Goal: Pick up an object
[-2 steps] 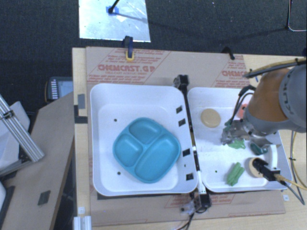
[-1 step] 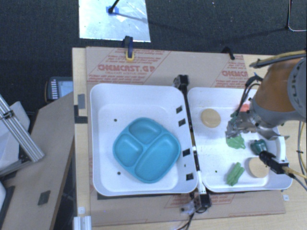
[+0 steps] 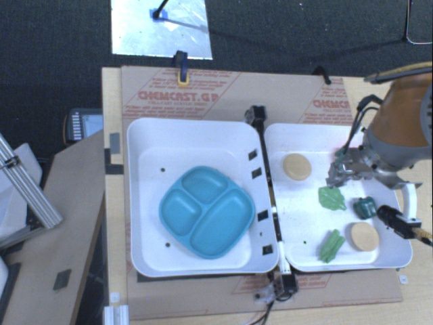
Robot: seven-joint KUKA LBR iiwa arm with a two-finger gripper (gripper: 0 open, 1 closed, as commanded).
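Observation:
My gripper (image 3: 340,175) hangs low over the right bin (image 3: 304,259), near its back right. Just below it lies a light green crumpled piece (image 3: 331,198); whether they touch I cannot tell. A small teal object (image 3: 365,207) rests to the right of that piece. A tan round disc (image 3: 296,166) lies left of the gripper, and a second tan disc (image 3: 363,236) sits near the bin's front right. A darker green leafy piece (image 3: 331,244) lies at the front of the bin.
The left bin (image 3: 145,181) holds a blue divided plate (image 3: 206,210). A black-clipped divider (image 3: 265,188) separates the two bins. The grey and orange arm (image 3: 402,124) reaches in from the right over the right bin's far corner.

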